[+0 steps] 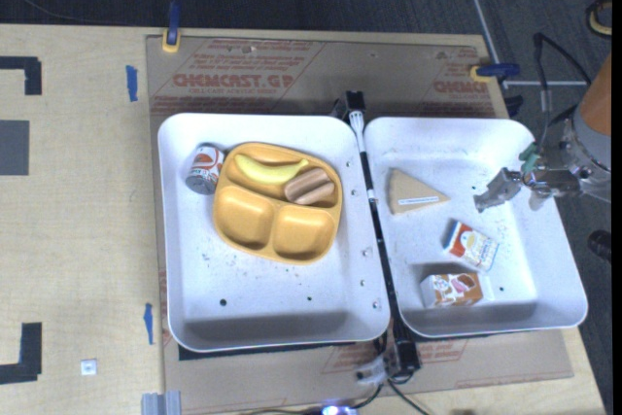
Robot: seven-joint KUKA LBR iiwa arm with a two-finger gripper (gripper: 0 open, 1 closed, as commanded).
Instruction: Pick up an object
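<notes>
The gripper (498,190) is hanging over the upper right part of the right bin (559,301), and I cannot tell if its jaws are open or closed, because they are small and blurred here. Nothing is showing between them.

Just to the left of the jaws, the wedge-shaped sandwich piece (415,191) is lying flat on the bin floor, apart from them. Below the jaws and a little left, the small orange and white carton (471,246) is lying tilted. Further below it, near the lower wall, the brown and white carton (453,288) is lying on its side. Bare floor is lying between the jaws and these three things.

Well to the left of the jaws, beyond the two bin walls which are touching in the middle, the left bin (262,321) is holding a yellow divided tray (267,224). In its upper compartments a banana (266,171) and a sausage (310,188) are lying beside each other. A small can (203,169) is lying just beside the tray's left edge, farthest from the jaws
</notes>
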